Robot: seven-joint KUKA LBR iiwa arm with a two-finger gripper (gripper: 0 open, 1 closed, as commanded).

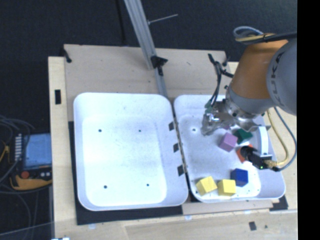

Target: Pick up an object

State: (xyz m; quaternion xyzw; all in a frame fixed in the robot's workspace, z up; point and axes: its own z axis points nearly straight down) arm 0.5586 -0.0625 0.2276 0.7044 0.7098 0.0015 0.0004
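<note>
Arm point(260, 74) reaching in over the right bin point(192, 151). Gripper point(212, 124) low over the bin's upper middle; whether it is apart or together cannot be told. Purple block point(229, 141) just beside the gripper, toward the bin's right edge, tilted, with no clear long axis. Green piece point(244, 134) next to it. Blue cube point(240, 176) and two yellow blocks point(206, 185) point(226, 187) along the bottom edge. Left bin point(125, 149) adjoining.
</note>
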